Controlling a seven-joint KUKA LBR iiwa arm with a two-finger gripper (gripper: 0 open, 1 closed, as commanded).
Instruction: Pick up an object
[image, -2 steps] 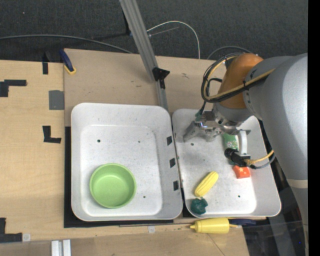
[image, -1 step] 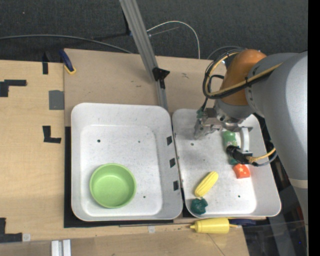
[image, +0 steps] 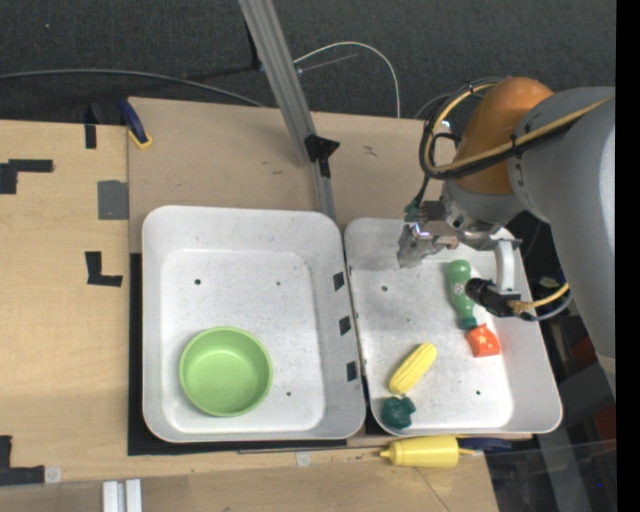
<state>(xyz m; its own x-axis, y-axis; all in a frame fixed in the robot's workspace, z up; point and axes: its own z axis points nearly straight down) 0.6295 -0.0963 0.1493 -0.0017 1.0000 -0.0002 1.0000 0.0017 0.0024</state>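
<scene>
Hovering over the far end of the right bin (image: 372, 300), my gripper (image: 413, 247) hangs above bare white floor with its two fingers drawn close together and nothing between them, so I hold nothing. I judge I sit here because the toys lie nearer the bin's other end, and I am poised above them rather than among them. Closest to me is the green bottle (image: 461, 290), lying on its side just beside my wrist, its neck pointing away from me toward the orange block (image: 484, 341), which it almost touches. Farther out, near the middle of the bin's near half, rests the yellow corn (image: 413, 367), tilted on a slant, smooth and plump, probably easy to pinch across its width. Just past its lower tip sits a small dark green lump (image: 398, 411) against the bin's near rim. Outside the bin, on the bench edge, lies a yellow bottle (image: 424, 452) on its side. Across the divide, the left bin (image: 160, 240) carries a green bowl (image: 226, 371) in its near corner, well apart from me.
</scene>
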